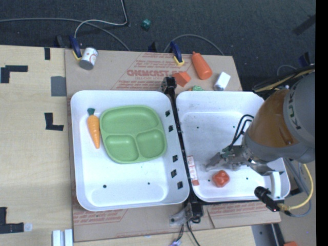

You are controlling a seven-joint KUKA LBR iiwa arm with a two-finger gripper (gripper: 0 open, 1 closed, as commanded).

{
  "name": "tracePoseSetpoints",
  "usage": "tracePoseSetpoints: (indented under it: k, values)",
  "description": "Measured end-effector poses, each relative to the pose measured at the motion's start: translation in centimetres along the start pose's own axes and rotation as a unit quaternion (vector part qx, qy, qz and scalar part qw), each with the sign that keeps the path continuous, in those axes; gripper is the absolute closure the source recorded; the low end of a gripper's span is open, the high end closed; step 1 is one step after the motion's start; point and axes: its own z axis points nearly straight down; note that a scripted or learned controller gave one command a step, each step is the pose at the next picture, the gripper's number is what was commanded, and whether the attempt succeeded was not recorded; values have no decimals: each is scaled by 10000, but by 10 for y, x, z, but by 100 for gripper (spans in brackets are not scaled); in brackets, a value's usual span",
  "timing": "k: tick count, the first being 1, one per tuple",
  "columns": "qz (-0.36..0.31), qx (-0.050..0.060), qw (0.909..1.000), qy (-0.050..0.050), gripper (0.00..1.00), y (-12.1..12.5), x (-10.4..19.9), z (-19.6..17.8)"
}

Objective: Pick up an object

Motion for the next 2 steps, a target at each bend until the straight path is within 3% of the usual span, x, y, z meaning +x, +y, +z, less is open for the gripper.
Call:
tracePoseSetpoints:
  k: [1, 2]
  values:
    - [3, 20, 10000, -7, 0, 39, -44, -115]
    - [-2, 43, 10000, 10, 0, -3, 6, -38]
